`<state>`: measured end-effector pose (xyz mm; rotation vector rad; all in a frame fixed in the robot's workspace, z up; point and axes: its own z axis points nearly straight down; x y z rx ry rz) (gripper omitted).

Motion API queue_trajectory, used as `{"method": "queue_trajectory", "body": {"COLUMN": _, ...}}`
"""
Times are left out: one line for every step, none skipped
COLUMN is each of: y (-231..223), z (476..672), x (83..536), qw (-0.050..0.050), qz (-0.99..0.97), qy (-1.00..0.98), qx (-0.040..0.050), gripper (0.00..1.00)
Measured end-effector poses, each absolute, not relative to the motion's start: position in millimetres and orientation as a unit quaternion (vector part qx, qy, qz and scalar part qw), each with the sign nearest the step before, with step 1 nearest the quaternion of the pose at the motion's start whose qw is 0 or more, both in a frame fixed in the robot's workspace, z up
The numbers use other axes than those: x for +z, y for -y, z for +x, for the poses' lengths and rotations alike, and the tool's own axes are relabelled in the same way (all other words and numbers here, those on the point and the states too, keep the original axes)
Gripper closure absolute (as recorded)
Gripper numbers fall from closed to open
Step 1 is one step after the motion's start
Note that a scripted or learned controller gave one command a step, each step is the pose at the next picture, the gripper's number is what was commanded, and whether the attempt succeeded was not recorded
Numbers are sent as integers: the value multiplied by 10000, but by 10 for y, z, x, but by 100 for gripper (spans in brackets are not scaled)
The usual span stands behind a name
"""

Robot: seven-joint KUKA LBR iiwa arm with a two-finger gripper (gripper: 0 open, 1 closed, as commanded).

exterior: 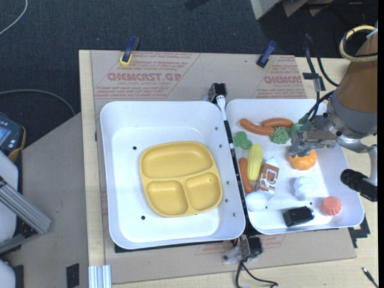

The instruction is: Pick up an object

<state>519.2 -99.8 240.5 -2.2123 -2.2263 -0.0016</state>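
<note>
We see the gripper (pixel 303 141) low over the orange (pixel 302 160), beside the broccoli (pixel 280 135), likely lining up; jaws' opening we cannot tell.

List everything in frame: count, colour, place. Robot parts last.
shallow white plastic bins: 2, white, side by side on the bench; left, right
yellow divided plastic plate: 1, yellow, left bin
red toy sausage: 1, red-orange, right bin top
green toy broccoli: 1, green, beside the sausage
green leafy toy: 1, green, right bin's left edge
yellow toy corn cob: 1, yellow, right bin's left side
orange toy carrot: 1, orange, left of the corn
small orange round toy: 1, orange, under the gripper
black block: 1, black, right bin front
two-finger gripper: 1, grey, over the right bin
</note>
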Motion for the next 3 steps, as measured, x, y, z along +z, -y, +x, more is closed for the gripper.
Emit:
{"method": "queue_trajectory", "body": {"y": 443, "z": 5238, "x": 2256, "qw": 20, "qz": -7050, "qy": 7092, "qx": 1, "gripper": 100}}
{"method": "queue_trajectory", "body": {"y": -47, "z": 5181, "x": 2160, "qw": 18, "qz": -7054, "qy": 7088, "qx": 4, "gripper": 100}}
{"method": "queue_trajectory", "body": {"y": -92, "z": 5184, "x": 2342, "qw": -12, "qz": -7064, "qy": 7078, "qx": -12, "gripper": 100}}
